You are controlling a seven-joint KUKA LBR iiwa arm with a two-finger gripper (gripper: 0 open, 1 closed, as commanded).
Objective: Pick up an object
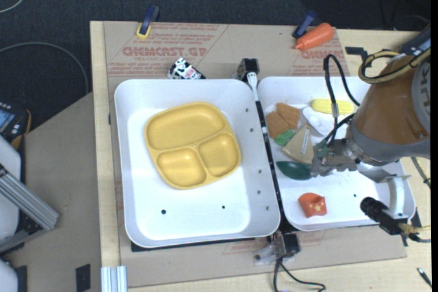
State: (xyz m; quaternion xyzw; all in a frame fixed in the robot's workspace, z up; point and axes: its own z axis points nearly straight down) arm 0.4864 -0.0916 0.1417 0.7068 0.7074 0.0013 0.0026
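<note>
My gripper (320, 165) is low in the right bin (335, 218), over a pile of small items. A dark green spoon-like piece (294, 169) lies just left of the fingertips. Brown bread-like pieces (282, 121) and a yellow corn cob (331, 107) lie further back in that bin. A red tomato-like object (312, 204) sits apart near the front of the bin. The arm hides part of the pile.
The left bin (137, 208) holds a yellow divided plate (191, 145). Outside the bins on the bench lie an orange carrot toy (315, 36), a black-and-white cow toy (185, 70) and a blue-yellow clamp (146, 22). A black cable (332, 89) loops over the right bin.
</note>
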